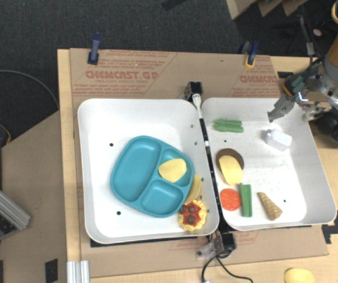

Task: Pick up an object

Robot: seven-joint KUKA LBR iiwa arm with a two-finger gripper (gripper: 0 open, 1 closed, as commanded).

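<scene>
My gripper (289, 114) hangs over the far right part of the right bin (316, 175), open, with nothing between its fingers. A small white block (276, 138) lies just below and in front of it. Further left in the same bin is a green pea pod (227, 125). Toward the front lie a yellow piece on a brown base (230, 168), a red slice (230, 199), a green stick (246, 200) and a tan cone (269, 205).
The left bin (98, 134) holds a teal divided plate (139, 178) with a yellow item (172, 170) on it. A banana (196, 188) and a red-and-yellow item (192, 214) lie by the plate's front right. A black divider rail (203, 134) separates the bins.
</scene>
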